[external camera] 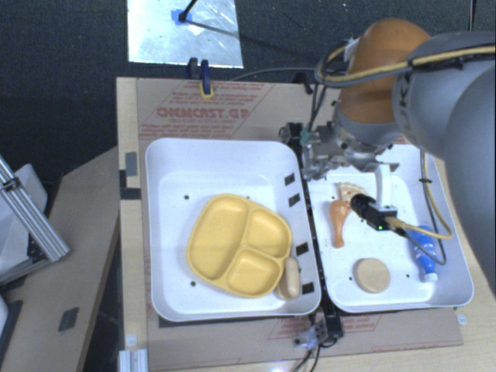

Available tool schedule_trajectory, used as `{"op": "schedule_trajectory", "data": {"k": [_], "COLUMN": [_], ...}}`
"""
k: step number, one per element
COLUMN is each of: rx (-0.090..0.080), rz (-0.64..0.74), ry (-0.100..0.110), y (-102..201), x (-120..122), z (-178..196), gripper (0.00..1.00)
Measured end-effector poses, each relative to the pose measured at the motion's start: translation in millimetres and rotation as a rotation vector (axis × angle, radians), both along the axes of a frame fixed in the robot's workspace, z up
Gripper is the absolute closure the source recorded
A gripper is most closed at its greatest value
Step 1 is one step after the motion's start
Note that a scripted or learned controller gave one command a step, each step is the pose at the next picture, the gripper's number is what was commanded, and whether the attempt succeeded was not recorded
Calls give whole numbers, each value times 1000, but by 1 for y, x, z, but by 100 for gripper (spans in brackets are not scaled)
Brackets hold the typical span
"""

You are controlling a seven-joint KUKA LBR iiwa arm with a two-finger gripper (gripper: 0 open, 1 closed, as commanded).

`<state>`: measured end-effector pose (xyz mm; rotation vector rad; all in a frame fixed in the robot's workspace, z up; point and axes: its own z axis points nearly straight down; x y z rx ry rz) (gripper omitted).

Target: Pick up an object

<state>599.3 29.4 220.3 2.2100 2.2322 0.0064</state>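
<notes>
While our arm [418, 76] leans over the right bin [453, 285], we cannot tell how the jaws stand.
Beneath it we see a drumstick [339, 222].

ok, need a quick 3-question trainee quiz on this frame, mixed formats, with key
1. True or false: the yellow divided tray lies in the bin on the view's right.
2. Multiple choice: what lies against the tray's lower right corner? A) a small tan bread-like piece B) a metal spoon C) a red cup
3. Short answer: name the round flat item near the front of the right bin.

Key
1. False; it is in the left bin.
2. A
3. A tan disc, lying apart from the orange drumstick-shaped piece and the blue-and-white tube.
</notes>
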Motion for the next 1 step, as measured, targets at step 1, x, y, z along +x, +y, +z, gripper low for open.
{"op": "schedule_trajectory", "data": {"k": [1], "rx": [-1], "rz": [0], "ry": [1], "y": [55], "x": [8], "z": [-8], "gripper": [100]}}
